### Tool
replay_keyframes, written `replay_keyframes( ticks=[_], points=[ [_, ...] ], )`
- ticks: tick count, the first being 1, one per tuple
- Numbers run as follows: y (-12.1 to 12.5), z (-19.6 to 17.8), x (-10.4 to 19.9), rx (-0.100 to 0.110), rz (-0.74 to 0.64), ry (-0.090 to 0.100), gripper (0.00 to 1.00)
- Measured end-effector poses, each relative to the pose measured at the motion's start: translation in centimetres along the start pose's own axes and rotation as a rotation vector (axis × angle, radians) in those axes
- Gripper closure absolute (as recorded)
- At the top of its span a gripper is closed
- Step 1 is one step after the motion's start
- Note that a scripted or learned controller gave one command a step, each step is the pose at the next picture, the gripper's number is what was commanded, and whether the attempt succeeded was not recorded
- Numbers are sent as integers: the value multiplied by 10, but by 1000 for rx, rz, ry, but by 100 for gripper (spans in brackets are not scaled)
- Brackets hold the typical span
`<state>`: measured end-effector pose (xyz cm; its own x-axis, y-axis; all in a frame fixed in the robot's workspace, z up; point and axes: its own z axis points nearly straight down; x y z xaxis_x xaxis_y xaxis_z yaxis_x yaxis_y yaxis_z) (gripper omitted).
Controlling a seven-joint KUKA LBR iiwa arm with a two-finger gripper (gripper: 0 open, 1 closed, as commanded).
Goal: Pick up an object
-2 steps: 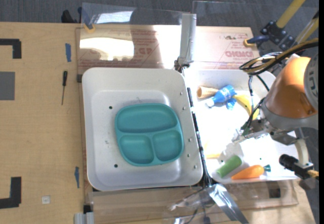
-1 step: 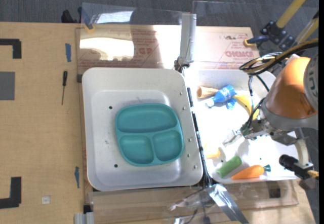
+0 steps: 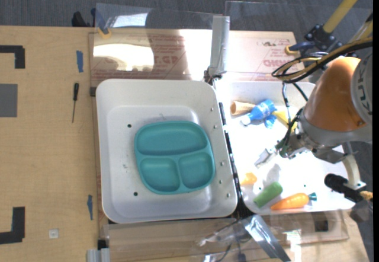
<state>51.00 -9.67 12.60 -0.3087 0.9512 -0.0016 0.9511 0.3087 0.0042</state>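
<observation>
The right bin [image 3: 249, 86] holds several small things. At its back lie a tan cone [image 3: 240, 106] and a blue toy [image 3: 260, 112] with a yellow piece [image 3: 279, 117] beside it. Near its front lie a small orange piece [image 3: 249, 179], a green cylinder [image 3: 267, 194] and an orange carrot [image 3: 290, 201]. A pale translucent item [image 3: 273, 173] rests just above the green cylinder. My gripper [image 3: 269, 156] hangs low over the middle of this bin, between the blue toy and the green cylinder, and nothing shows in its grasp.
The left bin [image 3: 112, 136] carries a teal divided plate [image 3: 174, 156]. The grey and orange arm [image 3: 334, 104] covers the right bin's right side. Clear plastic walls [image 3: 154, 47] rise behind the bins, and a cardboard surface [image 3: 41, 136] lies to the left.
</observation>
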Motion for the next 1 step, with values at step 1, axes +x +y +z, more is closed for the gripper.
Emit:
replay_keyframes(
  ticks=[1],
  points=[
    [-35, 33, -14, 9, 274, 4, 0]
  ],
)
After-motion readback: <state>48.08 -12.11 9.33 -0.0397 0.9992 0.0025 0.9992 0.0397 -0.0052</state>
